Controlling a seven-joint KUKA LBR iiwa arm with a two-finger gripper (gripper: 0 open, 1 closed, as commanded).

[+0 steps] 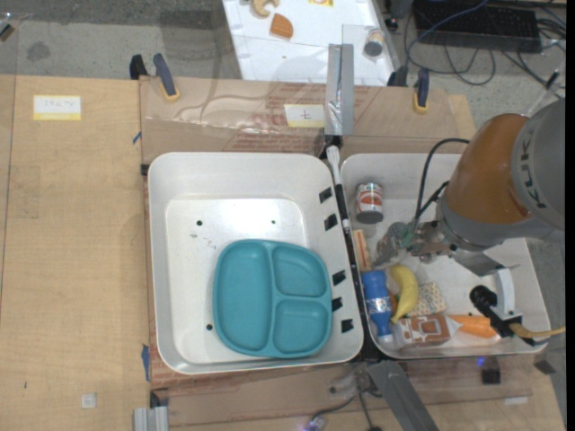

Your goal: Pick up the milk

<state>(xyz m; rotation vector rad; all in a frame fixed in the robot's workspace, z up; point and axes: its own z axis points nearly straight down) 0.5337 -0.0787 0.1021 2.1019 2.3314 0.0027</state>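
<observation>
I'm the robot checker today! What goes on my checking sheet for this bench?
Surface: wooden bench bearing a left bin and a right bin.
Job's things: the milk is probably the small carton at the right bin's front, but its label is too small to be sure.
Clutter: teal plate in the left bin. Can, banana, blue bottle and carrot in the right bin.
Grippers: gripper low over the right bin, away from the carton.
Cables: black cable looping off the arm.
Surroundings: clamp, keyboard.
</observation>
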